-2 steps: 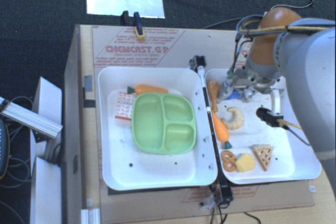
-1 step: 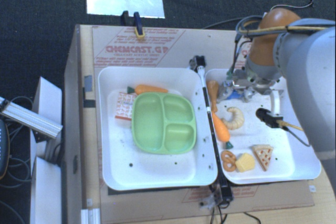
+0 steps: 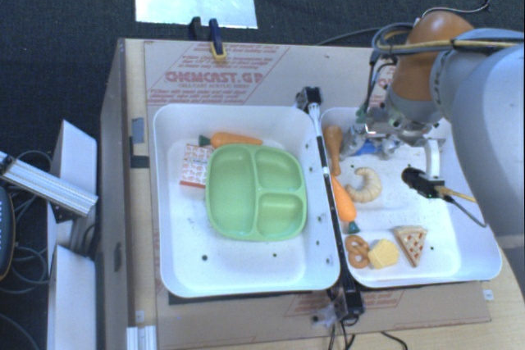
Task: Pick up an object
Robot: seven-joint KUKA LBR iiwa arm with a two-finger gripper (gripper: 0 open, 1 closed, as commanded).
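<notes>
We see the gripper (image 3: 371, 140) low in the right bin (image 3: 472, 254) near a blue object (image 3: 385, 147), nothing visibly lifted, and cannot tell how its fingers stand.

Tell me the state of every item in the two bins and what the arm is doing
green divided plate: upright in the left bin, lying on a small printed card
carrot: flat, beside the plate's far rim
croissant: loose in the right bin
pretzel: flat, near corner
pizza slice: flat
yellow piece: touching the pretzel
gripper: low over the right bin's far end
</notes>
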